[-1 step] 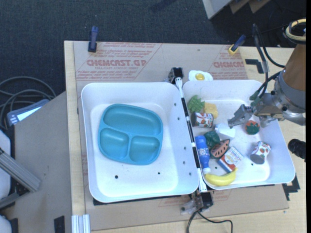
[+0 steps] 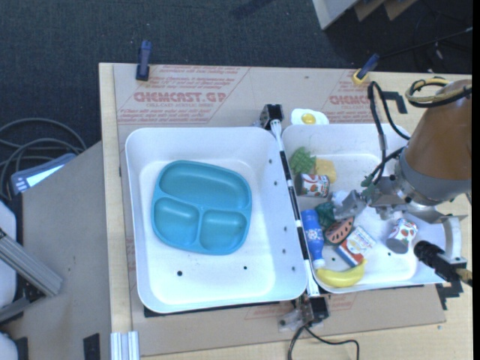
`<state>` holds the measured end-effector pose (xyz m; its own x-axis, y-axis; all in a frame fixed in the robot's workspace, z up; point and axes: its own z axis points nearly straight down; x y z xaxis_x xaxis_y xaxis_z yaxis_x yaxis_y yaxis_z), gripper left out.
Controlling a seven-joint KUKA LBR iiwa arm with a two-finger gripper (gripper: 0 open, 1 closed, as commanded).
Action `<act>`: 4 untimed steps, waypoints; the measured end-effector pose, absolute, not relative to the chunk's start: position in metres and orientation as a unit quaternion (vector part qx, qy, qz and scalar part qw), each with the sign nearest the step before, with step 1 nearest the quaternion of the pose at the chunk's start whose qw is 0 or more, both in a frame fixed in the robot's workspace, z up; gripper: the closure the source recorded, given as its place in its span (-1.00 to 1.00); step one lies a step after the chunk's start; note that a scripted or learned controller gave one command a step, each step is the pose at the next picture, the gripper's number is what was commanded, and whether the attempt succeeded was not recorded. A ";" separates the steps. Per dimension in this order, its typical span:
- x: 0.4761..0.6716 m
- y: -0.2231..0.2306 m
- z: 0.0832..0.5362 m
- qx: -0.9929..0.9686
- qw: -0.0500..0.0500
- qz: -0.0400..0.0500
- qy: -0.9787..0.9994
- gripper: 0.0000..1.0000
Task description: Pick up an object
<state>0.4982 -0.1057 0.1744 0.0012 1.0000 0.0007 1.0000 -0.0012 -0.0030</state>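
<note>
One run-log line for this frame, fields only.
arm: over right bin | claw: above toy pile | left bin: blue divided plate | banana: right bin front

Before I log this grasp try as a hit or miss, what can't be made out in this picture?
- Gripper: blurred among the toys in the right bin; open, shut or holding, I cannot tell.
- Right bin's far side: covered by the arm.
- Small toys beside the banana: too small and overlapped to name.

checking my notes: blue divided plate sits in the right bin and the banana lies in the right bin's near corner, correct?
Not quite. The camera view shows the blue divided plate in the left bin, not the right one. The banana does lie in the right bin's near corner.
</note>
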 end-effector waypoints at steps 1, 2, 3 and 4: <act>0.497 -0.096 0.105 -0.709 -0.006 -0.001 -0.705 -1.00; 0.488 -0.103 0.093 -0.710 -0.018 -0.005 -0.704 -1.00; 0.486 -0.102 0.101 -0.709 -0.016 -0.004 -0.705 1.00; 0.521 -0.023 0.185 -0.706 0.000 -0.001 -0.708 1.00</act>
